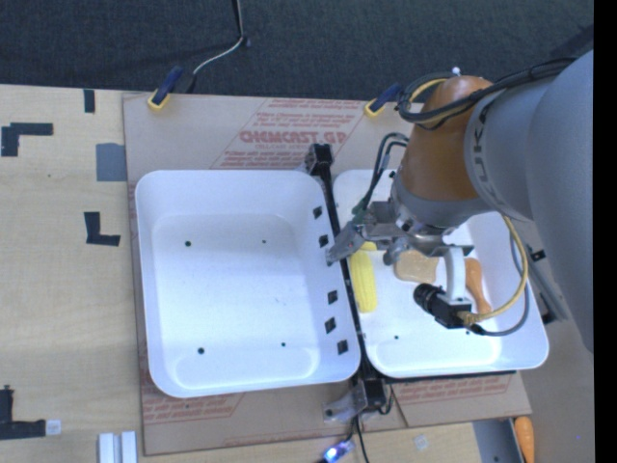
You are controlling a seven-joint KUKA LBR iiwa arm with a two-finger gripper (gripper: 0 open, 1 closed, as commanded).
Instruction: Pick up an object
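My gripper (370,251) hangs low over the left part of the right bin (434,355), close to the divider between the bins. Its fingers stand open and apart, with nothing between them. Just below the fingertips lies a yellow corn-like piece (363,280), lengthwise along the bin's left wall. A tan, bread-like chunk (415,267) lies to the right of the gripper, partly under the wrist. An orange carrot (477,288) lies further right. The orange-banded wrist (439,152) hides the back of this bin.
The left bin (231,278) is a plain white tray beside the right one. A black clip rail (330,258) runs between the bins. A black connector on a yellow cable (439,307) hangs from the arm over the right bin's middle.
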